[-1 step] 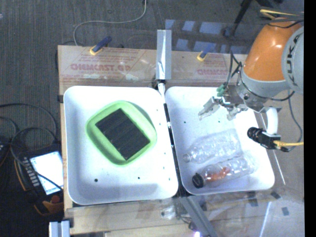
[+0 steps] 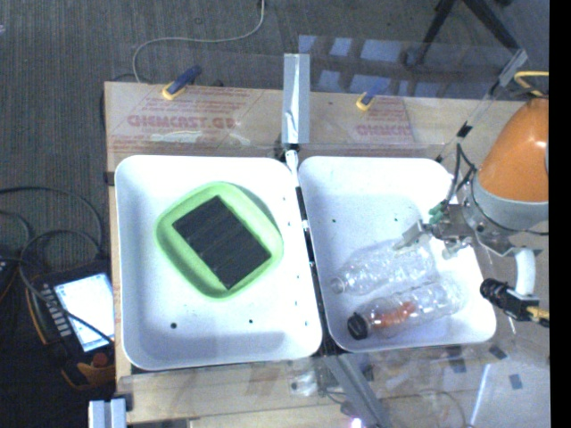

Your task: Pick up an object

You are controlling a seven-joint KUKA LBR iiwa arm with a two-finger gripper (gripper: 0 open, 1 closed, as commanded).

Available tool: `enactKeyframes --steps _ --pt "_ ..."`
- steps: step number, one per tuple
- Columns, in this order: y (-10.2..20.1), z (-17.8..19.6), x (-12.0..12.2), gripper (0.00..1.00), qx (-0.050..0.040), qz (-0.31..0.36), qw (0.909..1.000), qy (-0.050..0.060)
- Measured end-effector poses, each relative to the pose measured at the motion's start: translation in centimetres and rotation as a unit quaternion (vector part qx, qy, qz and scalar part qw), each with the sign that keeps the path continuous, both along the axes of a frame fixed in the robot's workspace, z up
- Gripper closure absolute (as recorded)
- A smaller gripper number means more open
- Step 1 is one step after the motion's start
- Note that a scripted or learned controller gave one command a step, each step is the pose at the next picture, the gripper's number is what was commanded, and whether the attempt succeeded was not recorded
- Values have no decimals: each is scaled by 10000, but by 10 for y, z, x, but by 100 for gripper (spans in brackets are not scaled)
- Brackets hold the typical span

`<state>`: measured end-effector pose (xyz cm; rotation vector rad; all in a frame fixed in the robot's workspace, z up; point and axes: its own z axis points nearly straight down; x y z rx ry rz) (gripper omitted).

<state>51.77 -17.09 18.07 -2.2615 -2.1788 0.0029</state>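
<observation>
Camera view looks down on the surface (image 2: pixel 134 114) carrying two white bins. The left bin (image 2: pixel 143 194) holds a green dish (image 2: pixel 169 226) with a dark ridged panel (image 2: pixel 220 242) inside. The right bin (image 2: pixel 357 185) holds two clear plastic bottles: one (image 2: pixel 384 267) lying just above another (image 2: pixel 406 308) with a black cap. The claw (image 2: pixel 434 228) hangs over the upper bottle's right end; whether it is spread or pressed together I cannot tell.

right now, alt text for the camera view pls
The grey-and-orange arm's claw hovers over the right bin, beside two clear plastic bottles lying there. The left bin holds a green tray with a dark insert.
</observation>
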Motion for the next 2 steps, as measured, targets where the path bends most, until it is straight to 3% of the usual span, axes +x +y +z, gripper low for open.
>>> enactKeyframes --steps 1,2 --pt "66 -46 -33 0 -66 290 9995 -62" --pt "51 -44 -34 0 8 1163 9932 -4"
